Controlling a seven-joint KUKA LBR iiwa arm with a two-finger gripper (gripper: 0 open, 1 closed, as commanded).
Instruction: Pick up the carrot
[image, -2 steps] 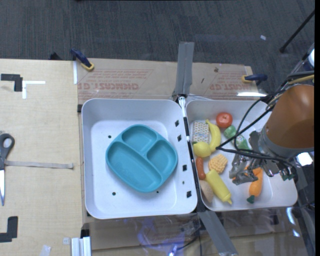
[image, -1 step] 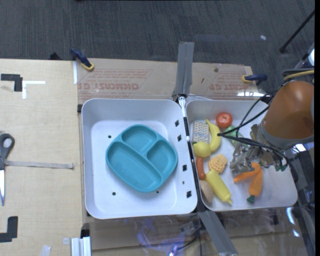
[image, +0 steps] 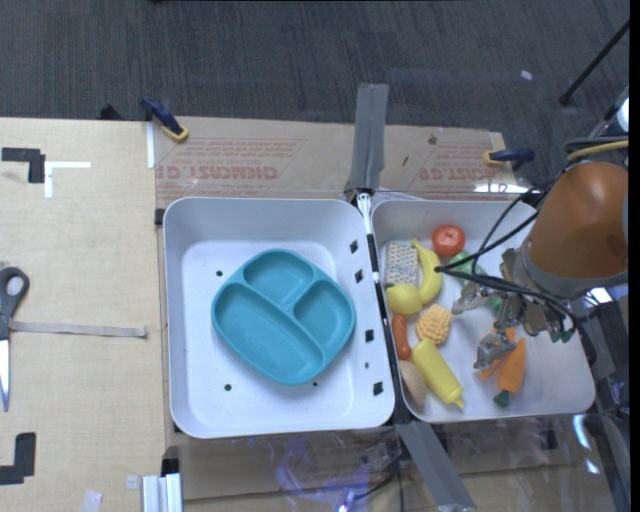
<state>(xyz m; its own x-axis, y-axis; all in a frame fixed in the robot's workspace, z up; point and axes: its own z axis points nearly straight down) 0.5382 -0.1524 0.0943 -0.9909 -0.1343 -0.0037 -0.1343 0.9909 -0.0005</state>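
We see the metal two-finger gripper (image: 492, 345) low in the right white plastic bin (image: 570, 395), and its fingers (image: 487, 352) sit against the upper left edge of the orange toy carrot (image: 510, 368); whether they are apart, together or clamped on the carrot we cannot tell, because cables and the wrist crowd that spot. The carrot lies in the lower right part of this bin, its long axis running steeply from upper right to lower left, the broad orange end toward the top and the small green stub at the bottom, pointing toward the bin's near wall. Above the gripper we see the orange-banded wrist of the grey arm (image: 585, 225), reaching in from the right with black cables trailing over the bin. To the left of the carrot lie a yellow corn cob (image: 440, 372), a round yellow waffle-textured piece (image: 434, 323), a slim orange-red sausage-like piece (image: 401, 335), a yellow banana (image: 425, 280), a pale textured block (image: 401, 263) and a red tomato (image: 449, 239), all well apart from the carrot. In the left white bin (image: 190, 390) we find a teal plastic plate with three compartments (image: 283, 316). Both bins rest on the pale wooden table (image: 80, 260), where scissors (image: 8, 330) lie at the far left edge.
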